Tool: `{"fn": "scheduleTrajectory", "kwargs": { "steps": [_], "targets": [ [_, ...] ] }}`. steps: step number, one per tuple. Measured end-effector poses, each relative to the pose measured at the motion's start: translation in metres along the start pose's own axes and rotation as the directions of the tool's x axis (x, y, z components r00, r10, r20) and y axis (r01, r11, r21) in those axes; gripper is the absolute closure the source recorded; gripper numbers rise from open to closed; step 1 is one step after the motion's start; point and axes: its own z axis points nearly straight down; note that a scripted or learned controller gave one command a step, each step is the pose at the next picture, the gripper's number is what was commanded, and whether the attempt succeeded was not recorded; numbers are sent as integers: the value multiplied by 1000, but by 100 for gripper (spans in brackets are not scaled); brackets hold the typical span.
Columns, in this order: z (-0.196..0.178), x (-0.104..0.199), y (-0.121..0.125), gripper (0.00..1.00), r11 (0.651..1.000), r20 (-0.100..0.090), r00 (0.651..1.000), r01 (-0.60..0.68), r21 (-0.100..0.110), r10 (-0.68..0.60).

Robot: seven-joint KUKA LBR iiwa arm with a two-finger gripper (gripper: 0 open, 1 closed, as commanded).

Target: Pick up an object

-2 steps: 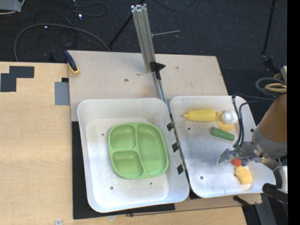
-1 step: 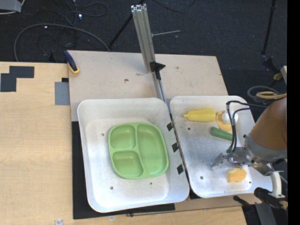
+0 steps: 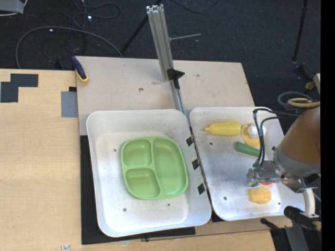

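A: What crowds the right bin (image 3: 225, 192)?

B: A yellow mustard-style bottle (image 3: 224, 128) lies near its far wall, a green stick-shaped item (image 3: 246, 149) slants just below it, and a small yellow piece (image 3: 259, 195) sits near the front rim. The end effector (image 3: 260, 177) hangs low just above that yellow piece, something red tucked beneath it; whether it is wide or narrow, I cannot tell.

A: And room to move?

B: The bin's centre lies bare. The left bin (image 3: 104, 203) carries a green divided plate (image 3: 155, 167). Black clips (image 3: 195, 164) line the seam between the bins, and a metal post (image 3: 161, 41) rises from the surface (image 3: 125, 82) behind them.
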Motion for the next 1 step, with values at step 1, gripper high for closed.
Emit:
{"fn": "scheduleTrajectory", "kwargs": {
  "steps": [1],
  "targets": [
    [-53, 7, -7, 100, 1000, 12, 1000, 0, 8, 0]
  ]
}}
